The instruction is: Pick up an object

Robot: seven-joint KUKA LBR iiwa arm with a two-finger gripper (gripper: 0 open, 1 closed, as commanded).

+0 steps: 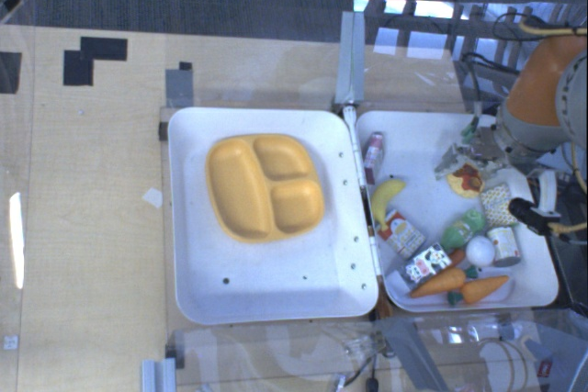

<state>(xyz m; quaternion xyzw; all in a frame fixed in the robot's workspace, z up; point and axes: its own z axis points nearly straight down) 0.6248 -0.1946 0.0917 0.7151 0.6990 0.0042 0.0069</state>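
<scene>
My gripper point(462, 159) hangs low over the far right part of the right bin point(418, 138), the grey arm with its orange band point(542, 87) coming in from the right. Directly beneath and just in front of it lies a small yellow and red object point(466, 184); I cannot tell whether they touch. Other items in this bin are a banana point(388, 195), a red bottle point(373, 156), a red and white carton point(398, 232), a black and white carton point(427, 264), two carrots point(459, 285), a green item point(462, 229), a white ball point(480, 251) and a small can point(503, 245).
The left bin point(197, 280) holds a yellow divided plate point(266, 184). A checkered piece point(497, 202) lies right of the yellow and red object. A metal post point(349, 60) stands behind the wall between the bins. Cables and framing crowd the far right.
</scene>
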